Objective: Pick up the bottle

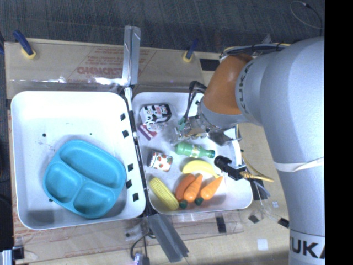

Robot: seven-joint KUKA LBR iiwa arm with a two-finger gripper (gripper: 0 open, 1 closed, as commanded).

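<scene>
Two white bins side by side on the surface: left bin [22, 148] holding a blue divided plate [83, 176]. Right bin [231, 203] crowded with a green bottle [194, 149] lying flat, a banana [199, 167], carrots [193, 187], corn [163, 193] and small cartons. Grey arm [287, 104] reaching in from the right, gripper [190, 127] low just above the bottle.

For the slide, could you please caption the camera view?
End effector above green bottle in right bin; blue tray in left bin.
</scene>
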